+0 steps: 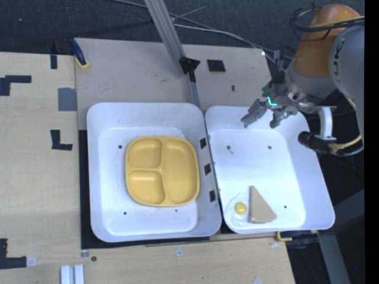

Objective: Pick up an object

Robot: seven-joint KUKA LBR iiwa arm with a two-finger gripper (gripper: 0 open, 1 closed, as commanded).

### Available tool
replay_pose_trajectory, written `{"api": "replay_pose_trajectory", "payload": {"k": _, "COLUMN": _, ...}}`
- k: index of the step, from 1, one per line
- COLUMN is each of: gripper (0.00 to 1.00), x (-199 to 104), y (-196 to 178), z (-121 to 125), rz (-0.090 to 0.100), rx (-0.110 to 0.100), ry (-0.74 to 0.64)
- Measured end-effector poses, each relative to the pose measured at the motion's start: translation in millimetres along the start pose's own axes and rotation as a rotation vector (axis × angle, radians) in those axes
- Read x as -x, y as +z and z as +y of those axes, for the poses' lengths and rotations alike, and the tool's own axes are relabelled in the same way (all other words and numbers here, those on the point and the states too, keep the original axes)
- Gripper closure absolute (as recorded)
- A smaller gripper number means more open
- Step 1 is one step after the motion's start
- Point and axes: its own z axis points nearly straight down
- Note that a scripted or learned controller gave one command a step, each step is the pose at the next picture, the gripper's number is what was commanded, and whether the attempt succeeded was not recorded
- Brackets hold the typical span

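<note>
A tan wedge-shaped object [259,206] lies in the near corner of the right bin [296,158], with a small yellow ball [240,207] beside it on its left. My gripper [261,118] hangs over the far edge of the right bin, well away from both objects. Its two fingers are spread apart and nothing is between them. A yellow divided plate [162,171] rests in the middle of the left bin [106,129].
A slanted metal bar [172,37] runs from the top of the view down to the gap between the bins. Cables [325,142] loop beside the right bin's right edge. Black tape marks dot the bench on the left.
</note>
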Motion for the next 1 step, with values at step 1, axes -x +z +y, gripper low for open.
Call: {"api": "replay_pose_trajectory", "payload": {"k": 1, "gripper": 0.00, "x": 0.0, "y": -1.7, "z": 0.9, "rz": -0.001, "rx": 0.004, "ry": -0.001}}
